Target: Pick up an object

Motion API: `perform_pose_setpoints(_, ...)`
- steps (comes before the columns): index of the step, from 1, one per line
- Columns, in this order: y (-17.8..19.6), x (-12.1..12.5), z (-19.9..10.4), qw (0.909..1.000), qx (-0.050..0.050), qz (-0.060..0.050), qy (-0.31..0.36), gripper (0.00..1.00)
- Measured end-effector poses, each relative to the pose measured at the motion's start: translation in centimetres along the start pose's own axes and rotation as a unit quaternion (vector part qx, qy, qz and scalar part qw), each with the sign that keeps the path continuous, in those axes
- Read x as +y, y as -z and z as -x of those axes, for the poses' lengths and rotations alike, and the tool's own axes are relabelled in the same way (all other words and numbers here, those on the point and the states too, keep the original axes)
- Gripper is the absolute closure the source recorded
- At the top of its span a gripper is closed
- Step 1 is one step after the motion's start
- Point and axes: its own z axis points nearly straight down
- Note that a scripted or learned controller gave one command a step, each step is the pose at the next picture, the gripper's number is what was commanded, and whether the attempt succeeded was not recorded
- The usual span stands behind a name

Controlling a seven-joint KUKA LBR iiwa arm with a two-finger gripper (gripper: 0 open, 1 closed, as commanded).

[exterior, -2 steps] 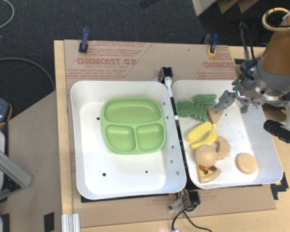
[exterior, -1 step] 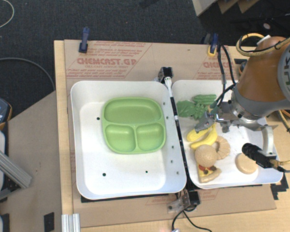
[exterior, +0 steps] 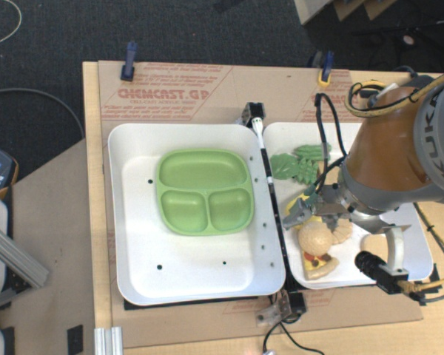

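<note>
One green leafy toy (exterior: 300, 163) (long axis roughly left-right) lies in right bin (exterior: 423, 261).

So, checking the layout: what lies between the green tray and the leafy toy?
In the camera view, the two bins' adjoining rims lie between the green tray and the leafy toy, with bare white floor on either side.

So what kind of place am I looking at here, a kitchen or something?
More likely a robotics lab or test bench. A grey and orange robot arm reaches over two shallow white plastic bins clamped to a board, one holding a green divided plastic tray, with loose cables around.
</note>
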Motion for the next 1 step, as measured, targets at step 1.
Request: perform_pose_setpoints(1, 1.07, 0.32, 0.3, 1.0, -0.002, 0.004, -0.002, 1.0)
